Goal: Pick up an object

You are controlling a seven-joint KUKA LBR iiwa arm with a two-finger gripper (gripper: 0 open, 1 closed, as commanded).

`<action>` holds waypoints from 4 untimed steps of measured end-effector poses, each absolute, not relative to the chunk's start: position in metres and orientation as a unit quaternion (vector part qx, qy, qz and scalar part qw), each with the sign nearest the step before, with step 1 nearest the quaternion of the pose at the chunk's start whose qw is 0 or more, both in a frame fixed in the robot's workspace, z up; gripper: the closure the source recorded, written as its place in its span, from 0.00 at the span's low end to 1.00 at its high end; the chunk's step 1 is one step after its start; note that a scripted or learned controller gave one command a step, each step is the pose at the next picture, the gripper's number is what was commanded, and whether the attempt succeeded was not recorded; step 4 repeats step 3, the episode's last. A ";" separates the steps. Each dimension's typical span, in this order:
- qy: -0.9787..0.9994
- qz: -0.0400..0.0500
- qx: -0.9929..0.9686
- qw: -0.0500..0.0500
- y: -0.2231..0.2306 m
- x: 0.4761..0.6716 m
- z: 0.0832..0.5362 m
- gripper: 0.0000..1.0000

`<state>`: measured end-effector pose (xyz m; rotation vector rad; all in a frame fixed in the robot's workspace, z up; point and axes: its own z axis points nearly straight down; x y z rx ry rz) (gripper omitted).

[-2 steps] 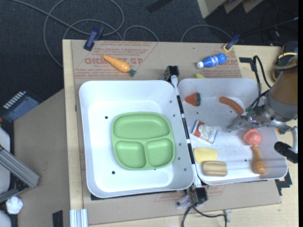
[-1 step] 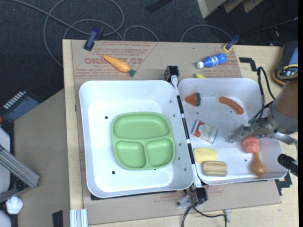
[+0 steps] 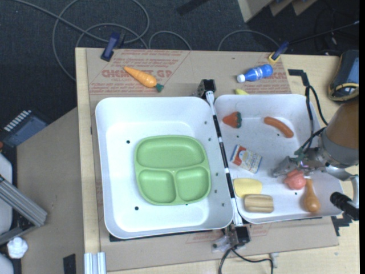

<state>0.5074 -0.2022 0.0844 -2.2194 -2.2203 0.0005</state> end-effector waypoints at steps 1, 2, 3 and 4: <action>-0.707 -0.001 -0.708 -0.001 -0.203 0.509 0.095 1.00; -0.708 -0.001 -0.706 -0.001 -0.151 0.581 0.142 1.00; -0.708 -0.002 -0.706 -0.001 -0.074 0.582 0.185 1.00; -0.708 -0.002 -0.706 -0.001 -0.074 0.582 0.185 1.00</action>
